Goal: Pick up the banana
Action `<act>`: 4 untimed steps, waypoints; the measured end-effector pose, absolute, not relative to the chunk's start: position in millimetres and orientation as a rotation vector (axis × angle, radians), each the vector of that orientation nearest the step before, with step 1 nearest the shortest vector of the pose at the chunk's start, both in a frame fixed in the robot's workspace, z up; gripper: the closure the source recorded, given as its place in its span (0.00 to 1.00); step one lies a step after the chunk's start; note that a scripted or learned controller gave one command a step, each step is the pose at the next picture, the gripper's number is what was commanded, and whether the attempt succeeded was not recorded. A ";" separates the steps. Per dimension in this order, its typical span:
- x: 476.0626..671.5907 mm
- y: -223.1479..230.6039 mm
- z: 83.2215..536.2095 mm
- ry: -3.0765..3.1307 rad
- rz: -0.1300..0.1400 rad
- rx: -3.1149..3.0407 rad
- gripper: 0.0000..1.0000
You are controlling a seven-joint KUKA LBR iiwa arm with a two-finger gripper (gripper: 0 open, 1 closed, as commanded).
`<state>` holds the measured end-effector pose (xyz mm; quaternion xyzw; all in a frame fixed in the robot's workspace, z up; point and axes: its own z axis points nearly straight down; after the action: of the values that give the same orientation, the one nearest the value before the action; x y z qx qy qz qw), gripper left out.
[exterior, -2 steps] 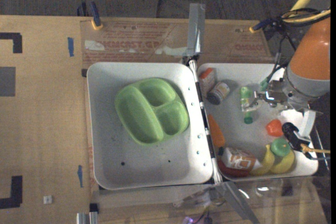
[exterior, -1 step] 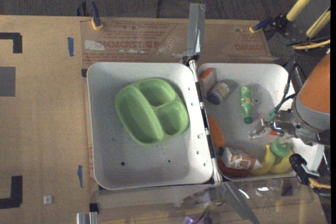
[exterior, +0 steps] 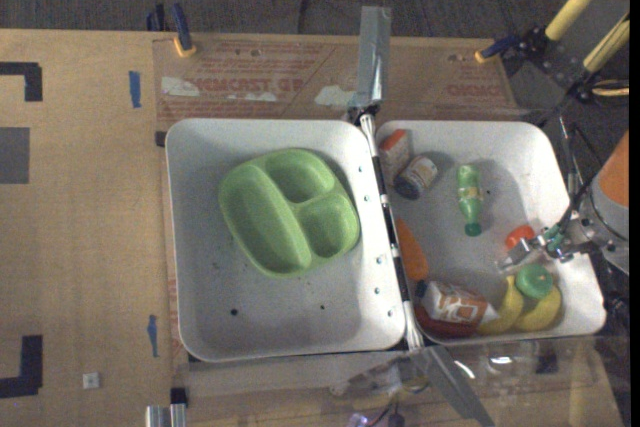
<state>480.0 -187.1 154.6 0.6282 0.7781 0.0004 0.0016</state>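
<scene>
The yellow banana lies in the front right corner of the right bin, curved along the front wall. A round green object rests on its middle and hides part of it. My gripper reaches in from the right edge, a little above and behind the banana, beside a small red-orange item. Nothing can be seen held in it.
The right bin also holds a green bottle, a can, a small box, an orange carrot by the left wall and a red-and-white packet touching the banana's left end. A green divided plate sits in the left bin.
</scene>
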 end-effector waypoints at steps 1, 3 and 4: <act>480.6 -192.4 89.8 2.136 0.004 2.301 0.00; 485.1 -170.3 201.8 0.621 -0.005 3.081 0.00; 479.0 -139.1 180.2 1.037 -0.006 2.970 0.00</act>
<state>479.0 -139.1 180.2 0.9441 0.3296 -0.0019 -0.0022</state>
